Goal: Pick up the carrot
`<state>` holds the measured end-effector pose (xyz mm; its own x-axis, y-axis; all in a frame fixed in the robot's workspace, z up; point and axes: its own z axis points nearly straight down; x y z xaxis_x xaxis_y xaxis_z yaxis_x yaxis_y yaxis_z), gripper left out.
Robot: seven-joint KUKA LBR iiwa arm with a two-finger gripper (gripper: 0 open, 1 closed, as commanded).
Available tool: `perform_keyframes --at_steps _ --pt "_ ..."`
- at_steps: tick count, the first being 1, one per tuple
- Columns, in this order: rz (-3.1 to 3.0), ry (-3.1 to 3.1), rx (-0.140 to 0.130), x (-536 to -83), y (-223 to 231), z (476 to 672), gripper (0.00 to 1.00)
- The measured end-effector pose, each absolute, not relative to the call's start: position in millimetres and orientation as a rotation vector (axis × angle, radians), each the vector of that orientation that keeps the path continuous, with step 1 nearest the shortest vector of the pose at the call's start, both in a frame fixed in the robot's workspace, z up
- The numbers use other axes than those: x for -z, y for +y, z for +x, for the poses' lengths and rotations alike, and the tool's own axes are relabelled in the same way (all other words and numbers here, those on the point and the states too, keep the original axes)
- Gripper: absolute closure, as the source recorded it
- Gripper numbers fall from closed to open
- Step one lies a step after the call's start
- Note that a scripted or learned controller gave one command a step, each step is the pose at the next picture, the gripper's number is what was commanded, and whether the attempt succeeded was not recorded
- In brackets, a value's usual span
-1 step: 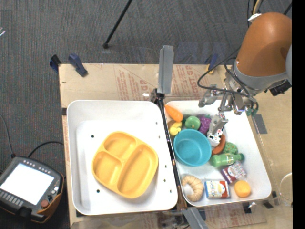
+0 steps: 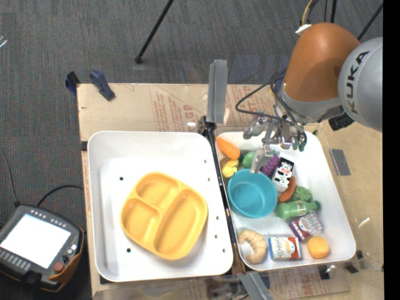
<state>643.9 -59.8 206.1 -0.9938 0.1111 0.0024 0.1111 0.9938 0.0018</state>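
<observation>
The grey arm [image 2: 350, 67] hangs over the right white bin [image 2: 334, 192], its pincer [image 2: 274, 144] low above the clutter — how far open, I cannot tell. The small orange carrot [image 2: 227, 147] lies at that bin's far-left corner, apart from the pincer. Judging by this, a descent here risks catching the purple toy [image 2: 270, 165] instead — the blue bowl [image 2: 251, 194] and yellow piece [image 2: 230, 168] crowd close.

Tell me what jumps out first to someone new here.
The big yellow divided plate lying alone in the left bin. Then the cluttered right bin: a blue bowl mid-pile, the carrot at its far-left corner, and the gripper hanging over the far end.
</observation>
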Motion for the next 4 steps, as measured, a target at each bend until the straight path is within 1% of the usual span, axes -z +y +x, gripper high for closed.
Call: perform_keyframes --at_steps 1,2,3,4 --pt "-0.169 -3.142 0.002 -218.6 -58.5 646.0 1.00" --pt "0.259 -3.139 -0.002 -317.1 -108.1 595.9 1.00" --pt "0.361 -3.133 -0.008 -426.3 -192.2 582.8 1.00" --pt "0.815 -3.032 0.007 -318.3 -211.0 570.0 1.00"
